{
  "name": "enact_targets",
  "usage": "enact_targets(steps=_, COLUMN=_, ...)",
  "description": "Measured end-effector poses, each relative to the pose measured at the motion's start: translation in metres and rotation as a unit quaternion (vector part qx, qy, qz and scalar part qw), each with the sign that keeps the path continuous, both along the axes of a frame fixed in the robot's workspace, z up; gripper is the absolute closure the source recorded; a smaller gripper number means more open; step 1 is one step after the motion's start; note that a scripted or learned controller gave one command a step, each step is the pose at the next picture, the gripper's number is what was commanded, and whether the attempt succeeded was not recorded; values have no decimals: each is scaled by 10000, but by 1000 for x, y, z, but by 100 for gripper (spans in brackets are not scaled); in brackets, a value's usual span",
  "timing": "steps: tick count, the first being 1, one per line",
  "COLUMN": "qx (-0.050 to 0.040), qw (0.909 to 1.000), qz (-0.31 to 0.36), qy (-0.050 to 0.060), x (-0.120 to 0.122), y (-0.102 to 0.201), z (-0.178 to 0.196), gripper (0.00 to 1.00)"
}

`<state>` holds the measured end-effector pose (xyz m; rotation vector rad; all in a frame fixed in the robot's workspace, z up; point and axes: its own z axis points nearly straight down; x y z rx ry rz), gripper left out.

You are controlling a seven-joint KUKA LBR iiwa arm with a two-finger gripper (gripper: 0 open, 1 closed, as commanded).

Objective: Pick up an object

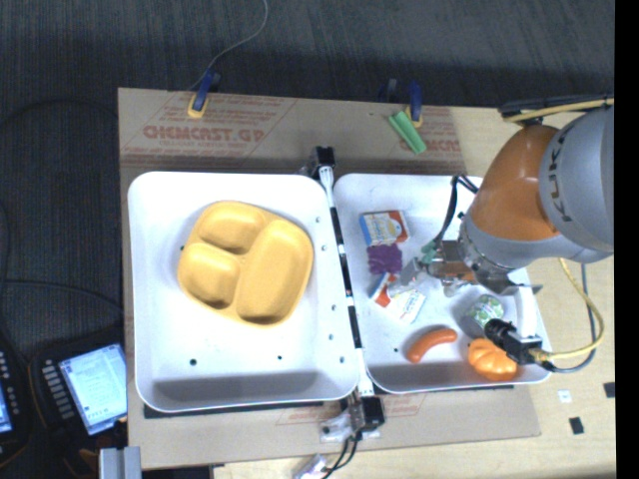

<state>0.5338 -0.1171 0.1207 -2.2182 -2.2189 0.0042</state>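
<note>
A: Gripper [435, 260] located over right bin [351, 267], low, near mid-bin. Grip state: cannot tell, tip too small and dark against clutter.

B: Noted. Anything seen clamped?

A: Nothing visibly between the tips. Purple object [383, 259] just to the left of gripper, apart from it. Small carton with blue and red print [383, 228] up and to the left. White and red packet [401, 300] just below and slightly left, lying flat on bin floor.

B: Further down?

A: Orange-red sausage shape [431, 342] below gripper, near front wall. Green and white round item [486, 311] below and to the right, partly under wrist hardware. Orange pepper-like piece [491, 359] further below right, in bin corner, touching a black and yellow cable fitting [519, 345].

B: Far side?

A: Left bin [150, 367] well to the left of gripper; large yellow lumpy moulded piece [245, 260] resting in it, alone. Arm's orange band [511, 193] up and to the right of gripper. Green clip [407, 131] on brown board [300, 128], well above gripper, outside both bins.
</note>
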Motion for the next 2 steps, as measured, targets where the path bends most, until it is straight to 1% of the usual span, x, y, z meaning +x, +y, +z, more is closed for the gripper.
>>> enact_targets(steps=1, qx=-27, qw=9999, qz=-4, qy=-97, x=-46, y=15, z=-32, gripper=0)
enact_targets(steps=2, qx=-25, qw=9999, qz=-10, qy=-103, x=-45, y=14, z=-21, gripper=100)
